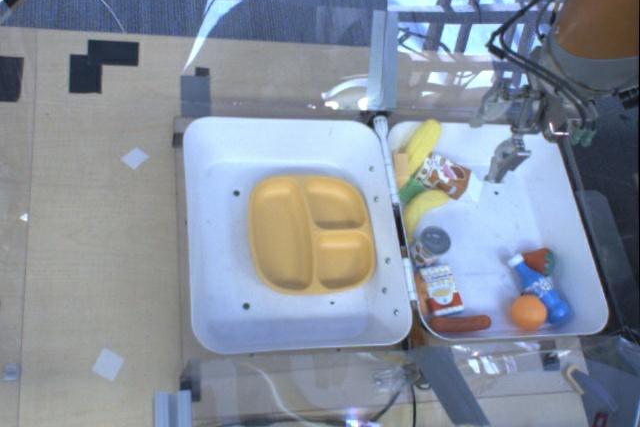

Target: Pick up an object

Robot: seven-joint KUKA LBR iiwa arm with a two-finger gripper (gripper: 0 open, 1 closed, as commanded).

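Your gripper point(508, 158) hangs over the right bin's point(590, 245) bare back stretch; whether it's open, I cannot tell. Nearest pickable: snack packet point(443, 177) beside the corn cob point(422, 146), clustered against the divider.

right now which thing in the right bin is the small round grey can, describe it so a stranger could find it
Start at the right white bin and follow its left wall about halfway down. The small can sits there, just below the yellow corn and above the red and white carton. It is the only round, grey, metallic-topped item among brightly coloured neighbours.
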